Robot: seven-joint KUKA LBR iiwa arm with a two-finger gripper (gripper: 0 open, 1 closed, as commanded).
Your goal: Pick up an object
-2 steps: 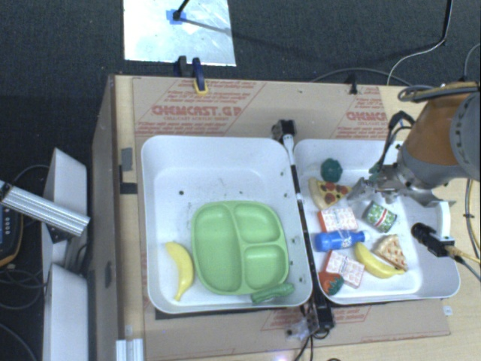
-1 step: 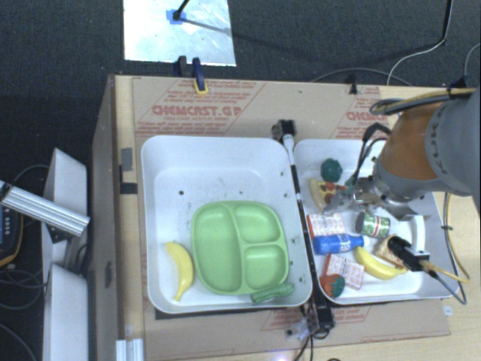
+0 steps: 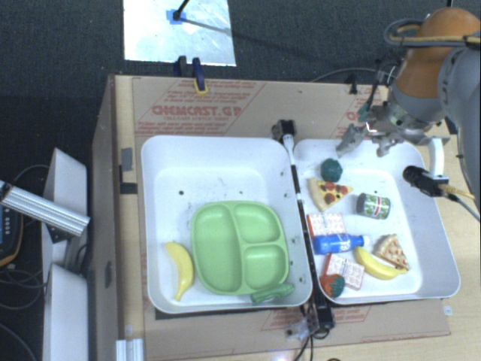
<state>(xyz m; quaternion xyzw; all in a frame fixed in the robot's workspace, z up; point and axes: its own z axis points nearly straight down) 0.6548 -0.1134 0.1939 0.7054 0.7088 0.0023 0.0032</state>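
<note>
On my feed the left bin (image 3: 161,171) holds a yellow banana (image 3: 179,269) along its near-left corner, curved and lying flat, just beside a green divided plate (image 3: 240,248) with three compartments; a small green piece (image 3: 272,294) lies against the plate's near edge. Moving right, the right bin (image 3: 440,269) carries the clutter I could pick from: a dark green round object (image 3: 331,169) near the back, a pizza slice (image 3: 330,193) just in front of it, a small green-labelled can (image 3: 373,205) lying on its side, a blue bottle (image 3: 337,243) lying flat between two red-and-white patterned packets (image 3: 326,223), a second banana (image 3: 376,265) touching another pizza slice (image 3: 392,251), and a strawberry-like red piece (image 3: 334,284) at the near edge. Farther right, the grey arm with its orange band (image 3: 445,25) reaches in over the back rim of the right bin, wrist bent down; the gripper (image 3: 370,141) hangs above the back wall with its two fingers spread apart and nothing between them. The brown board under the bins reads "CHEMCAST" in red print (image 3: 192,112).
</note>
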